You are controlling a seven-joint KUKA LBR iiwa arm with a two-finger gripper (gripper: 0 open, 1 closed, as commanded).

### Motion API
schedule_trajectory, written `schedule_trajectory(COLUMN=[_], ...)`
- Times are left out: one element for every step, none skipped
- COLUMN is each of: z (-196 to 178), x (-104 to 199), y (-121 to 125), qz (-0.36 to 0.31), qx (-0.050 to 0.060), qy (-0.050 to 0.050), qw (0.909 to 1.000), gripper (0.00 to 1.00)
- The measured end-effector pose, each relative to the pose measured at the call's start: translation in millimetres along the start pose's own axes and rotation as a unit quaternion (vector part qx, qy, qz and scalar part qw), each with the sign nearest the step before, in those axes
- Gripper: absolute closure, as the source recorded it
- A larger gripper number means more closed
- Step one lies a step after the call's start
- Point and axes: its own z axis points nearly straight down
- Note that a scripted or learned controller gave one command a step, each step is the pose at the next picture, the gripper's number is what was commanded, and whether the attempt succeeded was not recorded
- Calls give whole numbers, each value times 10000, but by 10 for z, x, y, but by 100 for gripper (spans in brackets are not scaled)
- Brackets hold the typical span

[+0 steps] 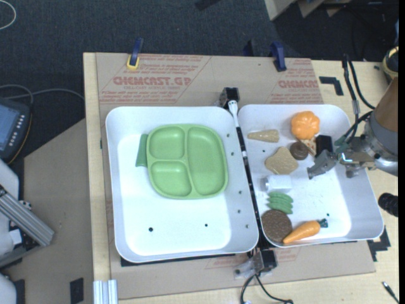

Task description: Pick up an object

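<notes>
We are in the approach step: our gripper (pixel 324 161) hangs over the right bin (pixel 361 220), fingers apart and holding nothing. The brown ball (pixel 299 150) sits just beside it; next we must descend and close.

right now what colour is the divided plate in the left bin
Light green: the divided plate shows best in the camera view.

The left shallow white bin (pixel 126 189) holds a green three-compartment plastic tray (pixel 187 161). The right shallow white bin (pixel 354 214) holds an orange round toy fruit (pixel 305 125) at the back and an orange toy carrot (pixel 302 231) at the front, beside a brown round toy cookie (pixel 276 223).
</notes>
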Motion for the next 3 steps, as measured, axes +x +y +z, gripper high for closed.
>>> schedule_trajectory(z=[-66,358,858], x=[4,8,100], y=[27,19,67], qz=[-18,-15,-20], qx=[-68,-44,-36], qy=[-12,-3,0], qw=[10000,10000,10000], gripper=[0,0,0])
